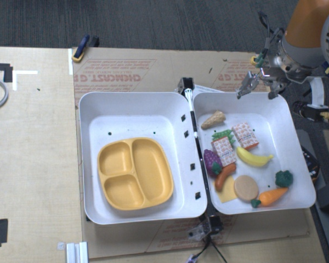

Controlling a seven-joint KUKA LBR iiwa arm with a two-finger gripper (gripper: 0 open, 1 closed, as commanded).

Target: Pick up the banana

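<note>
From my console I look down on a pale wooden bench with a sheet of cardboard (120, 70) under two shallow white bins set side by side. The left bin (93, 119) carries a yellow three-compartment plate (135, 172). The right bin (282, 116) holds the toy food: the banana (254, 157) lies flat near the middle, its left end just beside two small red snack boxes (234, 141), with a bread roll (213, 119) further back, grapes (211, 160) and a sausage (225, 175) to its left, and a round cracker (245, 188), a carrot (271, 196) and a broccoli floret (283, 177) nearer the front.

My gripper (260, 86) hangs above the back rim of the right bin, fingers spread apart with nothing between them, well apart from the banana.

I judge the task barely begun: the banana is untouched. Left to do are the move forward over the fruit, the descent, the closing and the lift.
</note>
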